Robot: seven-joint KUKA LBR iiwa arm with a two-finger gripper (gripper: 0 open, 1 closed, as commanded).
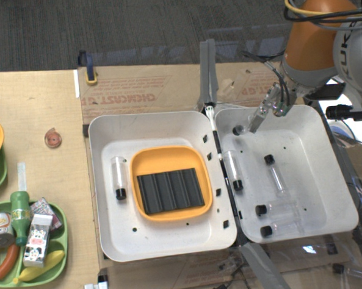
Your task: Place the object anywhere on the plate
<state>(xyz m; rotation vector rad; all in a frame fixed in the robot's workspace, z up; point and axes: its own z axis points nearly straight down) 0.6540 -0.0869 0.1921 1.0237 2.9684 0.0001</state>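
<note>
Cardboard sheet [142, 91] bears upside-down red "CHEMCRAFT"-like print

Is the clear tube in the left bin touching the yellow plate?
Apart. The camera view shows a strip of white bin floor between the clear tube, which lies along the plate's left side, and the yellow plate's rim.

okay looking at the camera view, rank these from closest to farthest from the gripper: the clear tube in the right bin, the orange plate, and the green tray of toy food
From the gripper:
1. Clear tube, right bin, just below it.
2. Orange plate, left bin.
3. Green tray, far left on the bench.
</note>
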